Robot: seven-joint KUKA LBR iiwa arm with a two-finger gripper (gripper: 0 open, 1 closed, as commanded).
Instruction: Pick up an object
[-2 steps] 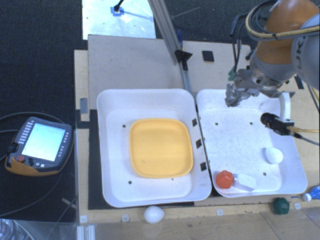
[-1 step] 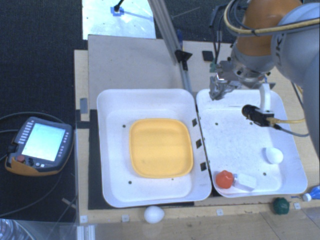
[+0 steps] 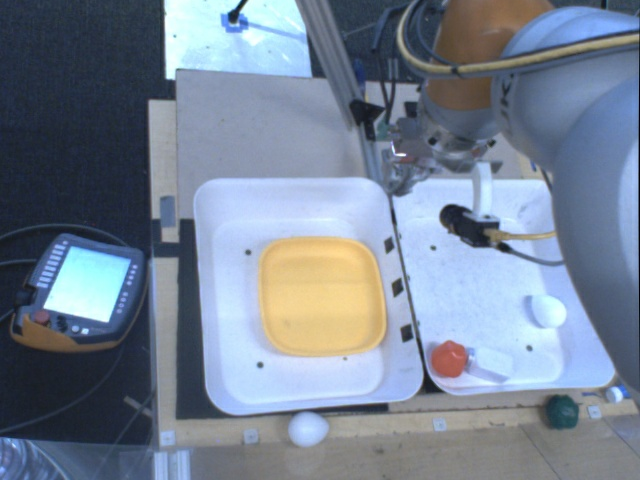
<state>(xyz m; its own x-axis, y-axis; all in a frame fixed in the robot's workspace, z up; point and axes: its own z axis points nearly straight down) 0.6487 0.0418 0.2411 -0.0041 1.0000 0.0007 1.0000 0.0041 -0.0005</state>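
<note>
My gripper (image 3: pixel 402 178) hangs over the far left corner of the right bin (image 3: pixel 470 288), close to the wall shared with the left bin. Nothing shows between it and the bin floor. In the right bin a small white rounded object (image 3: pixel 547 311) lies near the right wall. An orange-red object (image 3: pixel 450 358) rests at the front left corner, touching a white block (image 3: pixel 490 365) beside it. A square yellow plate (image 3: pixel 323 294) lies flat in the middle of the left bin (image 3: pixel 225 268).
A white egg-shaped object (image 3: pixel 308 429) lies on the bench in front of the left bin. A dark green ball (image 3: pixel 562 411) sits on the bench by the right bin's front right corner. A teach pendant (image 3: pixel 78 290) lies off the bench at the left.
</note>
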